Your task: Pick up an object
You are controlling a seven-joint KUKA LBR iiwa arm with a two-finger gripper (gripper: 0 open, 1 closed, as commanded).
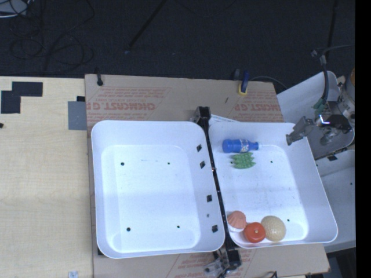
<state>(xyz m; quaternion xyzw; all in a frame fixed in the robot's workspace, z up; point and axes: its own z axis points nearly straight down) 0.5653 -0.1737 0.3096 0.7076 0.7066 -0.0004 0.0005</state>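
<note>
Look to the right edge and you see the claw [301,131] by the top right corner of the right bin [324,213]. It sits out past the bin's rim, up high and to the side. You cannot tell if it is open or shut, because it looks dark and small from here. Nothing shows in its grip.

Now look into the right bin. Close to the top wall lies a blue bottle [239,146]. It lies on its side, with its white cap pointing right. Just below it sits a small green toy [243,161], bumpy and leafy in shape. The two are just beside each other, maybe touching.

Go down to the near left corner of the same bin. Three round things huddle there. A pink shell-like one [236,219] is on the left, by the bin's wall. A red round one [254,232] sits in the middle, touching the front wall. A pale tan ball [273,227] is on the right, next to the red one.

The left bin [104,155] is next to it, white and shallow. A black strip [210,172] runs between the two bins. Both bins rest on brown cardboard [145,100] with red letters on it.
</note>
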